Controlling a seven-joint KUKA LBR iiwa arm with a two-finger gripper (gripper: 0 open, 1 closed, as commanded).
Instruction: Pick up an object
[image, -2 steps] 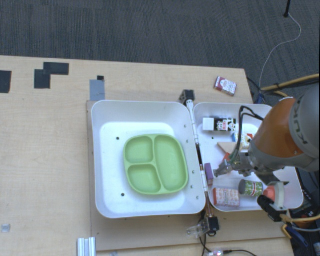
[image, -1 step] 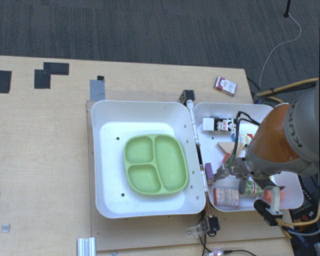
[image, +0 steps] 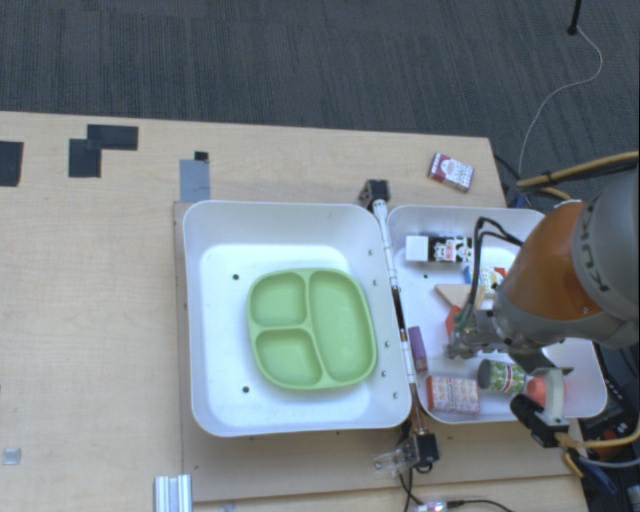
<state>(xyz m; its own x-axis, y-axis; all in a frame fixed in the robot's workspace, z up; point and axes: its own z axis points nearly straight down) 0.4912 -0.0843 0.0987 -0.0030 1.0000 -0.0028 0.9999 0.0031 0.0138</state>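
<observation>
Two bins sat side by side on the bench (image: 90, 330). In the left bin (image: 200, 300) lay a three-compartment plate (image: 312, 328), roughly at its middle. The right bin (image: 415, 225) held a carton (image: 438, 249) at its far end, a packet (image: 453, 394) at its near end, and a bottle (image: 510, 378) just right of that packet (on its side). A small box (image: 451, 172) lay on the bench beyond the right bin.
</observation>
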